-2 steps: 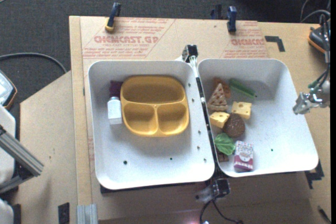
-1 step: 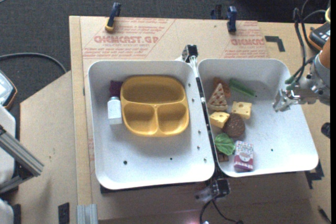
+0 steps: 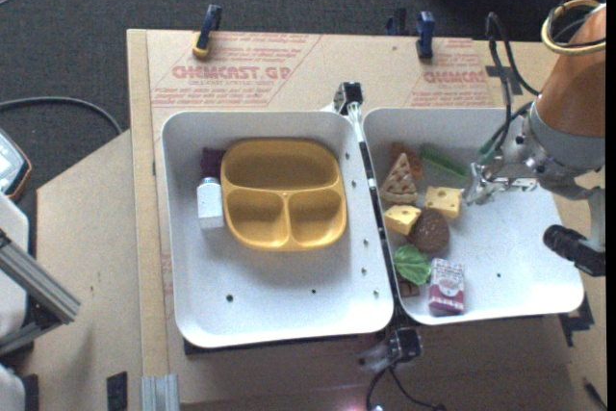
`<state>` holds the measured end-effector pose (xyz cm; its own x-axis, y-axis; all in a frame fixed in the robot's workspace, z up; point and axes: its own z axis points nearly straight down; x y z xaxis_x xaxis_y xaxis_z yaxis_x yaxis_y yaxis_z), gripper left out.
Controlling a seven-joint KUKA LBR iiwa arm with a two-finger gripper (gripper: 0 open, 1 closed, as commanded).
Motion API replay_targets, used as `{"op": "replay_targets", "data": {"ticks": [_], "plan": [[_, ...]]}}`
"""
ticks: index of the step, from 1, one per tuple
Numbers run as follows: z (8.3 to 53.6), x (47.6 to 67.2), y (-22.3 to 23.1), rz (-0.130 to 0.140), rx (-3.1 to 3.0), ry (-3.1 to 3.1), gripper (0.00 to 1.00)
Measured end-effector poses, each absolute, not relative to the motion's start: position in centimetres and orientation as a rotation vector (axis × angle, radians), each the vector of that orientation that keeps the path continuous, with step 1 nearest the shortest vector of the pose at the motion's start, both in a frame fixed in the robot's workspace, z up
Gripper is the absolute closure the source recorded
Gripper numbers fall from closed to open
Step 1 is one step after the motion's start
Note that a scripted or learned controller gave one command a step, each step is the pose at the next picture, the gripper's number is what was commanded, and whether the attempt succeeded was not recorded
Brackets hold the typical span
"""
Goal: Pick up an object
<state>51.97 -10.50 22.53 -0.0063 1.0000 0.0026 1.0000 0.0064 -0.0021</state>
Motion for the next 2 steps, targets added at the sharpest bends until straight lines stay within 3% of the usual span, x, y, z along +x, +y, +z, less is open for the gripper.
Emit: {"op": "replay_targets", "data": {"ticks": [1, 2], "plan": [[21.4, 53.8, -6.9, -0.001, -2.216, -2.227, 1.00], [23.5, 54.1, -7.7, -0.003, -2.222, -2.226, 1.00]]}}
